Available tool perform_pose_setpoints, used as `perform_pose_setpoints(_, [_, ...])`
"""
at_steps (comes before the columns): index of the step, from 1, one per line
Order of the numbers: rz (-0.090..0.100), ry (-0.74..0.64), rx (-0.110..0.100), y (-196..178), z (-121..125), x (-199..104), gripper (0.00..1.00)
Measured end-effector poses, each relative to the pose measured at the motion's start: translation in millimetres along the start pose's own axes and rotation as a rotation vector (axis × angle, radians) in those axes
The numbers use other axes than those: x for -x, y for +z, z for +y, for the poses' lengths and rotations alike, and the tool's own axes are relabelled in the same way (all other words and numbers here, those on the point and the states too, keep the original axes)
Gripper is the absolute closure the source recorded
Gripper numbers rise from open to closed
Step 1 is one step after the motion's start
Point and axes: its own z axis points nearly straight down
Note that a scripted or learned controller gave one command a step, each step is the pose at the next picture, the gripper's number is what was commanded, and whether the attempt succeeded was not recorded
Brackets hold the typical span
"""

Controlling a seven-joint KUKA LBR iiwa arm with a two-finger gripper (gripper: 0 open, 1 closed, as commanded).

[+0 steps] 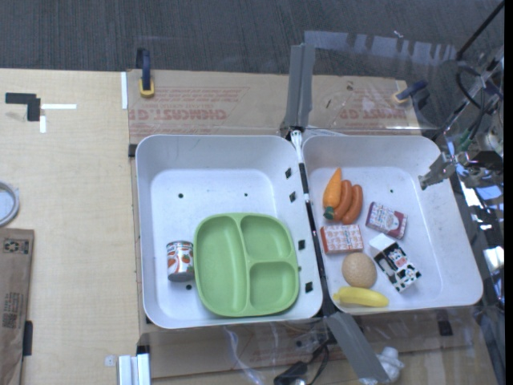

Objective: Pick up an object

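End effector (434, 173) is hanging over the right bin (457, 215) at about 2 o'clock, near the rim, and honestly I can't tell its state from here, it's too small and murky. Nothing visibly in it. Right bin has the toy carrots (343, 196) at 11 o'clock, two small snack boxes (386, 220) mid-bin, a cow-print carton (398, 265) toward 4, a tan ball (359, 270) just beside it and a banana (361, 297) at 6. Left bin (160, 167) holds a green divided plate (244, 264) with a small can (180, 261) touching its 9 o'clock edge.
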Motion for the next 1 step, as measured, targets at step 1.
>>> perform_pose_setpoints(1, [0.001, -0.038, 0.000, 139.4, -8.1, -43.7, 0.00])
